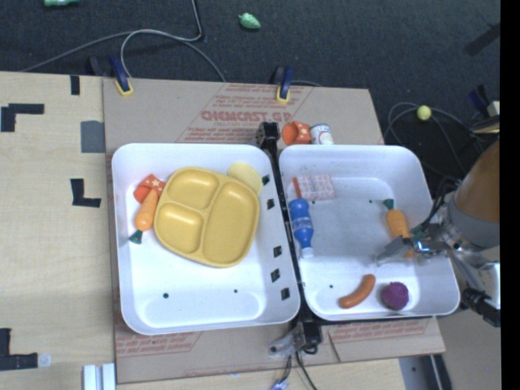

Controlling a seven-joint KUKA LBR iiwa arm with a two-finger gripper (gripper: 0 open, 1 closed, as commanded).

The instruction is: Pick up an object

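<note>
The right bin (357, 165) holds several items. An orange carrot (397, 222) lies near its right wall, a brown sausage (357, 291) and a purple ball (396, 295) near its front edge, a blue bottle (301, 224) along its left wall, and a red-printed packet (314, 188) at the back. My gripper (396, 253) reaches in low from the right, just in front of the carrot and above the purple ball, pointing left over the bin floor. I see nothing held in it.
The left bin (195, 307) carries a yellow divided plate (207, 216), a small toy carrot (145, 211), a red piece (146, 187) and a pale yellow lump (244, 173). An orange item (296, 133) and a white can (322, 134) sit behind the bins.
</note>
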